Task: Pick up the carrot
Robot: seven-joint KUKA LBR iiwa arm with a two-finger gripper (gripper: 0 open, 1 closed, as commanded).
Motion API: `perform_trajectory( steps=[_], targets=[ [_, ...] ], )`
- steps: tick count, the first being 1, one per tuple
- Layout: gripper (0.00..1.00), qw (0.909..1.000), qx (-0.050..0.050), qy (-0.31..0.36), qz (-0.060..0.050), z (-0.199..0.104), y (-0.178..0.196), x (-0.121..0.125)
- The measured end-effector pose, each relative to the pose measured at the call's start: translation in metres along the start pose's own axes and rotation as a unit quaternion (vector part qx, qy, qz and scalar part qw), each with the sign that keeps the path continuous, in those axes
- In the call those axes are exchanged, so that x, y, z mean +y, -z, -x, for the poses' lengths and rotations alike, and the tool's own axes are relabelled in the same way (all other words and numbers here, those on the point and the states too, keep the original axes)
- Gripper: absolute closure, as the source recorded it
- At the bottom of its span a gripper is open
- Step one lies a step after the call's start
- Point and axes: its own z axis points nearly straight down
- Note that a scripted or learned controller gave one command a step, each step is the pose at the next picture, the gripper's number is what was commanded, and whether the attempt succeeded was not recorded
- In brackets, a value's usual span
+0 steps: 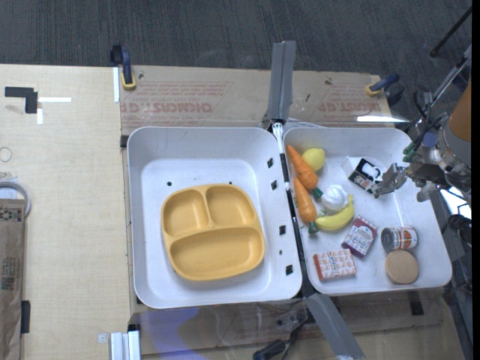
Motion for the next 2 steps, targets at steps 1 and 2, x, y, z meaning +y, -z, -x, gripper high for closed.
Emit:
perform_trajectory(
  steps=[1, 2],
  targets=[
    [0.00, 0.9914, 0.000, -0.131, 0.001, 0.0150, -0.1312, 0.0660],
    [1.00, 0.9914, 0.000, -0.131, -0.001, 0.0151, -0.1229, 0.0658]
  ],
)
